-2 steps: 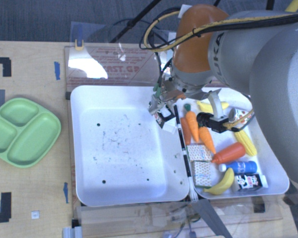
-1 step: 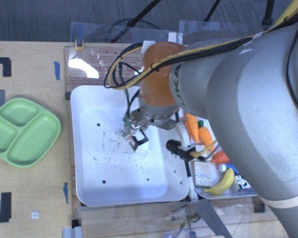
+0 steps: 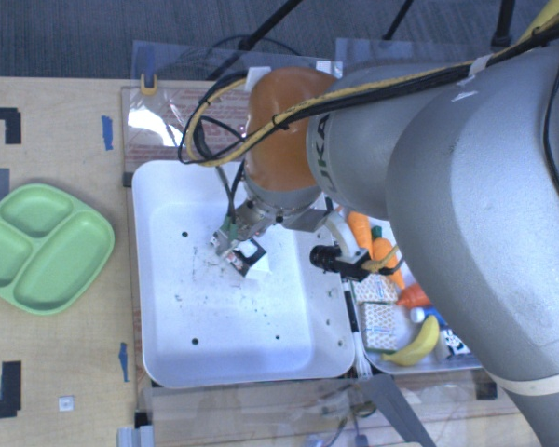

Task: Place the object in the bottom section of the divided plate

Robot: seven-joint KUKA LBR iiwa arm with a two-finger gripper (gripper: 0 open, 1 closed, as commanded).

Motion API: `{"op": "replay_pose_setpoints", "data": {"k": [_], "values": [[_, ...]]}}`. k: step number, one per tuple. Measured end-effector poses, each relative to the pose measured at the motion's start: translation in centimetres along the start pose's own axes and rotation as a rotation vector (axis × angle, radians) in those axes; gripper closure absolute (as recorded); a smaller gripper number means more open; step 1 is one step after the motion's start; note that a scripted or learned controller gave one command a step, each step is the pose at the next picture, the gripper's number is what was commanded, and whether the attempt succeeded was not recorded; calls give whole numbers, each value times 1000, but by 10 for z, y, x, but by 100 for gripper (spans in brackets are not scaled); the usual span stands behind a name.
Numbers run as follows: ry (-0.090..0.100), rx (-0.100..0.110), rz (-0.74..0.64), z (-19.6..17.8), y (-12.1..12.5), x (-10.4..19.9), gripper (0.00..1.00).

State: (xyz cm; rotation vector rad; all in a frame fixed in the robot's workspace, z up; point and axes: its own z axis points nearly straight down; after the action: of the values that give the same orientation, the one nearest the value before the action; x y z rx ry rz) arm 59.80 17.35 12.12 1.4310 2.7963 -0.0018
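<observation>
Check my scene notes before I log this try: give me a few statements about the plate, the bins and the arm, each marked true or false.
1. The green three-section divided plate lies on the wooden bench left of the bins. True.
2. The grey arm's two-finger gripper is low over the left white bin. True.
3. A yellow banana lies in the plate's large section. False: it lies in the right-hand bin, among an orange carrot and other items.
4. The plate's sections already hold several objects. False: all three sections look bare.
5. The left bin's floor shows dark specks and small holes. True.
</observation>
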Motion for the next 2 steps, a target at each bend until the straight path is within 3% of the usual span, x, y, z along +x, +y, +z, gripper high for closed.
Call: {"op": "replay_pose_setpoints", "data": {"k": [1, 2], "values": [[0, 0, 0, 0, 0, 0, 0], [-1, 1, 399, -91, -31, -53, 0]]}}
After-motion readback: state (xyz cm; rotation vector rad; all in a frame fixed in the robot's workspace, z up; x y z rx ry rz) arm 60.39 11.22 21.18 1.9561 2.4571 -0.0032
